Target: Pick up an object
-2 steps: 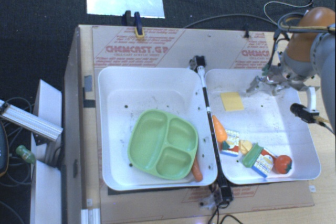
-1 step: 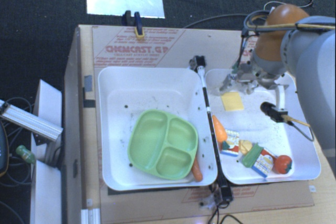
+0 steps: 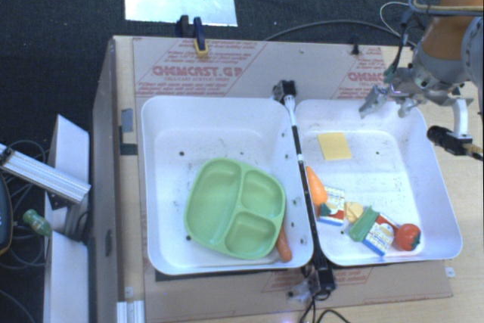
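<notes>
Gripper open above right bin far rim, holding nothing.

— What is found in the right white plastic bin?
— A flat yellow square card is laid near the bin's middle. An orange carrot-shaped toy is set against the left wall, touching a small white printed packet. A green block, a second printed packet and a red tomato-like ball are clustered at the near edge.
</notes>
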### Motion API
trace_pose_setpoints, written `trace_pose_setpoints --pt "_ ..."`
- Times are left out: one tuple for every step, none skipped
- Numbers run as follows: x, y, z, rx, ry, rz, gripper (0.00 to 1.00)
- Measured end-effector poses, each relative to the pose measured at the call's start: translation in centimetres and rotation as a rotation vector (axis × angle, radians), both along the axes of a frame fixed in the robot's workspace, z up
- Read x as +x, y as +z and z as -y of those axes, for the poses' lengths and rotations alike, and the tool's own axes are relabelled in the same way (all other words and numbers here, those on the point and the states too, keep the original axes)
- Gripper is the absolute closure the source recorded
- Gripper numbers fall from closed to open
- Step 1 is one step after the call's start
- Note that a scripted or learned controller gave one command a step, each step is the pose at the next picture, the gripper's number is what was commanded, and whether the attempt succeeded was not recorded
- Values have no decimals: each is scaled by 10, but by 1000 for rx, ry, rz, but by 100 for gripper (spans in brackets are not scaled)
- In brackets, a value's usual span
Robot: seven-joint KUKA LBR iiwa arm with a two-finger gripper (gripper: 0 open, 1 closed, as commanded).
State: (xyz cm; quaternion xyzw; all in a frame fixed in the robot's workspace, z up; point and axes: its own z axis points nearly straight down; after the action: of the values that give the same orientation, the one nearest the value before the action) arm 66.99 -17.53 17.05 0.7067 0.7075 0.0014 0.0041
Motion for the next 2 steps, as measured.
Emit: trace_pose_setpoints --pt "-2 -88 4 4 0 -10 0" --pt "-127 -87 -38 5 -1 -9 0"
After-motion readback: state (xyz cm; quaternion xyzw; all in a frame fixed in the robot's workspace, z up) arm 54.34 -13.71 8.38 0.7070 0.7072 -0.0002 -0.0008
